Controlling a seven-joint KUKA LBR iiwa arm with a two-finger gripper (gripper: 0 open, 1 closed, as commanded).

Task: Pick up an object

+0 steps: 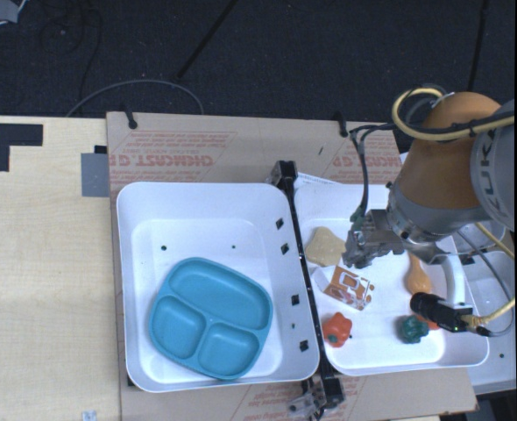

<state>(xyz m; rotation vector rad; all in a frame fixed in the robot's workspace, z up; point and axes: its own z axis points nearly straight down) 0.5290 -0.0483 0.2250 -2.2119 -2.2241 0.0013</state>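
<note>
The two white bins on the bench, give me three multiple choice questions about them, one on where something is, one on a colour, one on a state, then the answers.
1. Where does the divided plate lie?
A. in the left bin
B. in the right bin
C. on the cardboard outside both bins

2. What colour is the divided plate?
A. red
B. light blue
C. yellow

3. How does the divided plate lie?
A. flat, compartments facing up
B. flipped upside down
C. standing on its edge

Answers:
1. A, the plate rests on the floor of the left bin, while the tool hangs over the right bin near the tan piece and the small printed packet.
2. B, its whole surface is light blue, unlike the red-orange item in the right bin.
3. A, its three hollow compartments show from above.
</note>
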